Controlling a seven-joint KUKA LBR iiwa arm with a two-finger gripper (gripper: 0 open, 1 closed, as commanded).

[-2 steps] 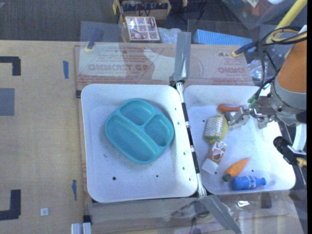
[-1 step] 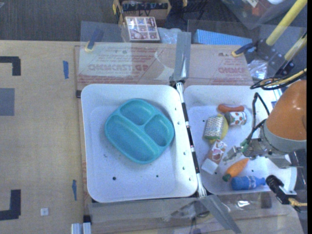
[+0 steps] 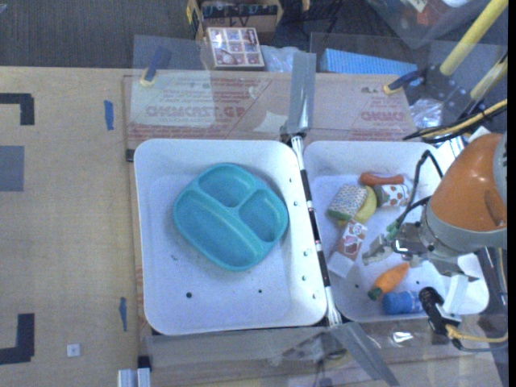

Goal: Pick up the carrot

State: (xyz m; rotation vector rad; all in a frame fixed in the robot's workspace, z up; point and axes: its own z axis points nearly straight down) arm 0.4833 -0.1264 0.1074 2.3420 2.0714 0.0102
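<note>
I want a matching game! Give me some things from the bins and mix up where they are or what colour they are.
Things:
1. carrot
2. divided plate
3. blue toy
4. banana

Clues:
A. teal, alone in the left bin
B. yellow, near the middle of the right bin
C. orange, just below the gripper
D. by the right bin's front edge, right under the carrot

Pairs: 1-C, 2-A, 3-D, 4-B
</note>
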